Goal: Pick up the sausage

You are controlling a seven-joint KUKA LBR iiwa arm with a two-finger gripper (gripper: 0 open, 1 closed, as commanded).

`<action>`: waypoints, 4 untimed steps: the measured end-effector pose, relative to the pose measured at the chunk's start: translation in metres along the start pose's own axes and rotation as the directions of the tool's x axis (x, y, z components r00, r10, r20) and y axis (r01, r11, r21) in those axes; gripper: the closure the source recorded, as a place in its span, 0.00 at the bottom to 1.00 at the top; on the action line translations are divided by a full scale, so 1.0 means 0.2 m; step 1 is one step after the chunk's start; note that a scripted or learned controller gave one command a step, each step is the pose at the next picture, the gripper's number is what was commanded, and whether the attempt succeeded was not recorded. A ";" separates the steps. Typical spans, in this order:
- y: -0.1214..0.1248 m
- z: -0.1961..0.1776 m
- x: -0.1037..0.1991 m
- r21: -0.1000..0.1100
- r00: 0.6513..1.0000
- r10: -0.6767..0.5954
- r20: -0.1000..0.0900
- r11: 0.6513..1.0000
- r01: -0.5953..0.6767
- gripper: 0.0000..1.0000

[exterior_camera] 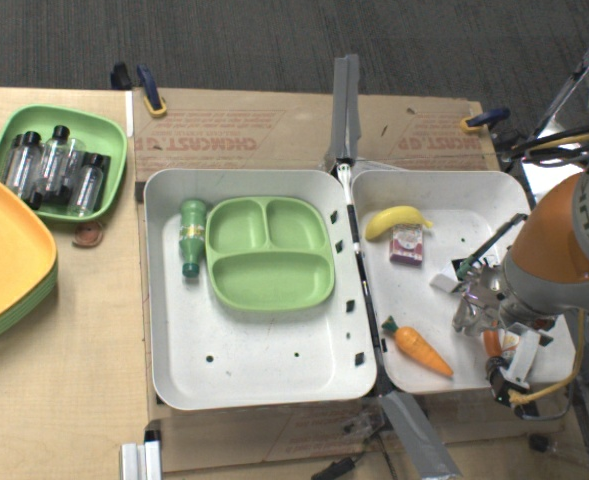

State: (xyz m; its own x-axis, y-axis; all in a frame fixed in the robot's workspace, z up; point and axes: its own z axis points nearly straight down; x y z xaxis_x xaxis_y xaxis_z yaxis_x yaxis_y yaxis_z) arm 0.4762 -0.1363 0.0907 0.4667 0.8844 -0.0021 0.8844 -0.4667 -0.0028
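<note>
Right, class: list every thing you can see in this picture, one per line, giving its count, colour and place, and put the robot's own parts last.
Bins: two, white, side by side on the bench.
Divided plate: one, green, left bin.
Bottle: one, green, left bin, beside the plate.
Banana: one, yellow, right bin, far side.
Small box: one, purple and white, right bin, just below the banana.
Carrot: one, orange, right bin, near edge.
Sausage: one, reddish, right bin, under the tool, mostly hidden.
Tray of vials: one, green, far left.
Stacked plates: yellow over green, left edge.
Arm: one, grey and orange, right.
Tool: one, metallic, over the right bin.
</note>
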 end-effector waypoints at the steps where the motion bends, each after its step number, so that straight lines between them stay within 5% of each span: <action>1: 0.15 0.00 -0.17 0.001 0.976 0.220 -0.001 0.976 -0.220 1.00; 2: -0.02 0.00 0.13 0.004 0.905 0.426 0.001 0.905 -0.426 1.00; 3: 0.06 0.00 -0.11 0.003 0.706 0.708 0.002 0.706 -0.708 1.00; 4: 0.14 -0.02 0.12 0.001 0.654 0.756 0.002 0.654 -0.756 1.00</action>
State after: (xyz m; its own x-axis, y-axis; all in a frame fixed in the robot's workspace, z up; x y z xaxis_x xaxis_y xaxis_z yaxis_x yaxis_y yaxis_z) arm 0.5124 -0.1276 0.0943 0.9741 0.2259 -0.0058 0.2259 -0.9742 -0.0016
